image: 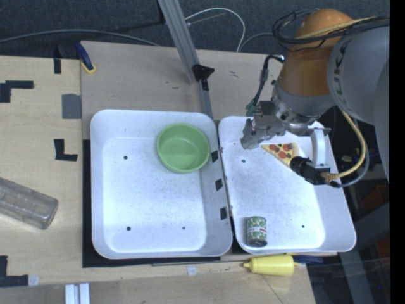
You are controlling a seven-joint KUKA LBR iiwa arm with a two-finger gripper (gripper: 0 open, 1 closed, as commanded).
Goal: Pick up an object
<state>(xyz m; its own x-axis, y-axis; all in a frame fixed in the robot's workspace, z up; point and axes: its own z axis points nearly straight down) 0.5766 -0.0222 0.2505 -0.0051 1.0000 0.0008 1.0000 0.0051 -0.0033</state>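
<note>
Left bin (114,189): shallow white speckled plastic, rounded corners.
Right bin (285,201): same make.
Gripper (252,135): over right bin's far left; grip state cannot tell.
Bowl (183,147): round, green, left bin's far right.
Pizza slice (281,151): flat wedge, just right of gripper.
Can (256,230): small cylinder, right bin's near edge.

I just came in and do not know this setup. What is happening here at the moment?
A grey robot arm with an orange band reaches in from the right, and its hand hangs over the far left part of the right bin. A pizza slice toy lies just beside it, and a small can lies at the near edge. Nothing is visibly held. The left bin holds a green bowl.
</note>
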